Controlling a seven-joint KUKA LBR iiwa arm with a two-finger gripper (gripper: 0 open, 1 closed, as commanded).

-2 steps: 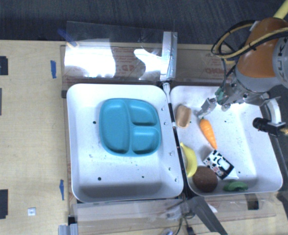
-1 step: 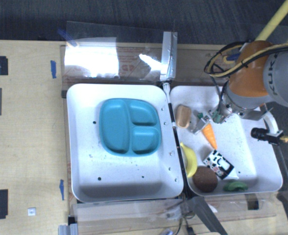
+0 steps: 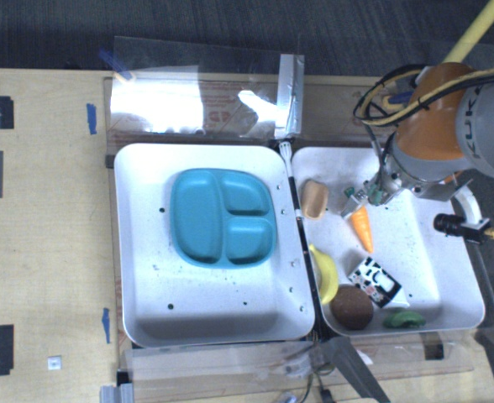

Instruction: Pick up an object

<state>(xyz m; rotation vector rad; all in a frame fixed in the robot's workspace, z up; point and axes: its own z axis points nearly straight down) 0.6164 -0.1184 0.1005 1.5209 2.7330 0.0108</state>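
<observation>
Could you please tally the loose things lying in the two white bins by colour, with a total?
Blue: 1, the divided plate
Orange: 1, the carrot
Yellow: 1, the banana
Tan: 1, the bread piece
Brown: 1, the round ball
Black and white: 1, the patterned block
Green: 1, the small piece
Total: 7

Arm (image 3: 449, 128) reaching in from right, gripper (image 3: 370, 195) lowered, pointing down-left.
</observation>
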